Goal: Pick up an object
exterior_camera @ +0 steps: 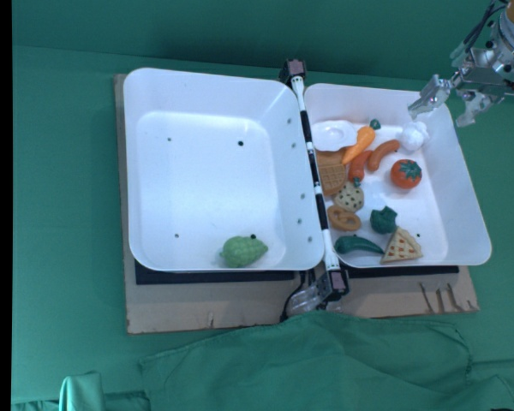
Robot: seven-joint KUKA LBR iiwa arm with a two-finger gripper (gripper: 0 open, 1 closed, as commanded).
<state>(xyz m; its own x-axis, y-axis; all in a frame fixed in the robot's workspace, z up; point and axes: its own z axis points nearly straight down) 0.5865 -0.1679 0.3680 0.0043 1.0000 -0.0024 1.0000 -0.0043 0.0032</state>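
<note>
The hand hangs open above the far right corner of the right bin, holding nothing. Below it lie toy foods: a tomato, a sausage, a waffle wedge. In the left bin sits a green fruit.

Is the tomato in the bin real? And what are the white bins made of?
The tomato looks like a toy, probably plastic: its red is even and slightly shiny, with a tidy green top. Whether it is hard or rubbery cannot be told. The two bins look like smooth, glossy white plastic: light glares off the left floor, and the corners are rounded and moulded.
</note>
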